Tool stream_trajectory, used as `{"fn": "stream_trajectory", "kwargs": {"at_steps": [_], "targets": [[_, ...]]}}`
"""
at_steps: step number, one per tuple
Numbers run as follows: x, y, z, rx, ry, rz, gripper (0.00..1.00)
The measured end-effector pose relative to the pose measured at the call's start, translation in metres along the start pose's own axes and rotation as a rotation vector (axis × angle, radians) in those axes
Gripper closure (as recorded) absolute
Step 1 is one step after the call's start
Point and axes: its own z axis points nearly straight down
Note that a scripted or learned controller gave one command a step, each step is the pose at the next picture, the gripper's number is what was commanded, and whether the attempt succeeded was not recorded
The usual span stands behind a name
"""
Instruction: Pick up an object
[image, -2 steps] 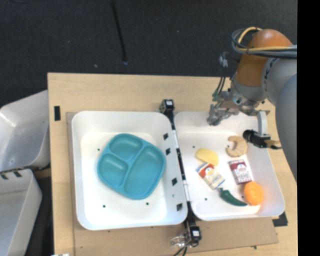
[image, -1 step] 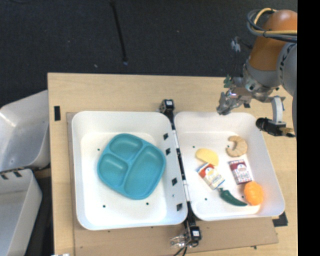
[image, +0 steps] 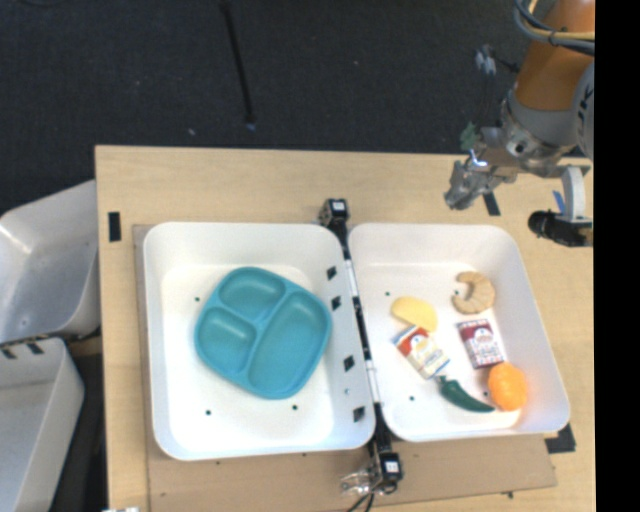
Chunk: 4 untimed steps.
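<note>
Gripper (image: 468, 190) hangs outside the right bin (image: 520, 255), past its far rim; can't tell the jaw state. Nearest grab, the croissant (image: 474, 291), lies at 6 o'clock from it.

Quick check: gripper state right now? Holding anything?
Gripper: cannot be told whether open or closed; nothing seen in it. It hangs above the bench, beyond the right bin's far rim.

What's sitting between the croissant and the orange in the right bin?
In the camera view, a small red packet lies between the croissant and the orange in the right bin.
</note>
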Motion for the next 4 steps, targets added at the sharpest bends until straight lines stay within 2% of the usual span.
{"fn": "stream_trajectory", "kwargs": {"at_steps": [1,2,3,4], "targets": [[0.041,-0.031,0.014,0.009,0.002,-0.002,1.00],[0.089,-0.057,0.027,0.008,0.002,-0.002,1.00],[0.125,-0.081,0.034,0.009,0.002,-0.002,1.00],[0.167,-0.114,0.038,0.009,0.003,-0.003,1.00]]}}
